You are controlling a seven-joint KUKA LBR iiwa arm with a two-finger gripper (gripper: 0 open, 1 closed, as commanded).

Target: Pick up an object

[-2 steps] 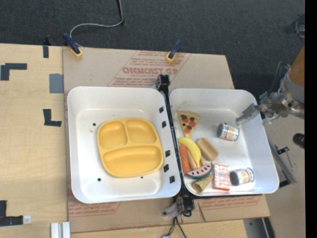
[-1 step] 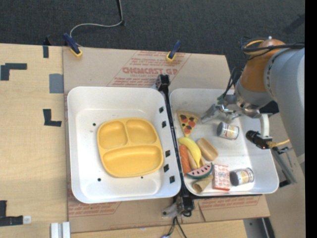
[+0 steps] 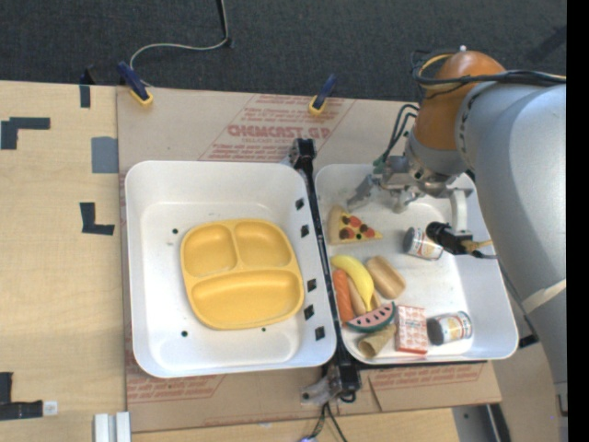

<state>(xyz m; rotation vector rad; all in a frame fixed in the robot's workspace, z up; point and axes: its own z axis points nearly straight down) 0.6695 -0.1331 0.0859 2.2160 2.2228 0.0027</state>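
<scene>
My gripper (image 3: 382, 191) hangs over the far part of the right bin (image 3: 488, 288), its two fingers spread open with nothing between them. Just below it lies a pizza slice (image 3: 352, 227). A small can (image 3: 423, 243) lies on its side to the gripper's lower right. Nearer the front are a banana (image 3: 355, 279), a hot dog bun (image 3: 386, 277), an orange sausage (image 3: 342, 296), a watermelon slice (image 3: 373, 319), a cone (image 3: 375, 342), a red box (image 3: 410, 329) and a second can (image 3: 449, 327).
A yellow divided plate (image 3: 243, 273) lies in the left bin (image 3: 152, 247). A black divider (image 3: 313, 238) runs between the bins. The grey arm (image 3: 525, 182) covers the right bin's right side. Blue and yellow clamps (image 3: 136, 83) hold the cardboard at the back.
</scene>
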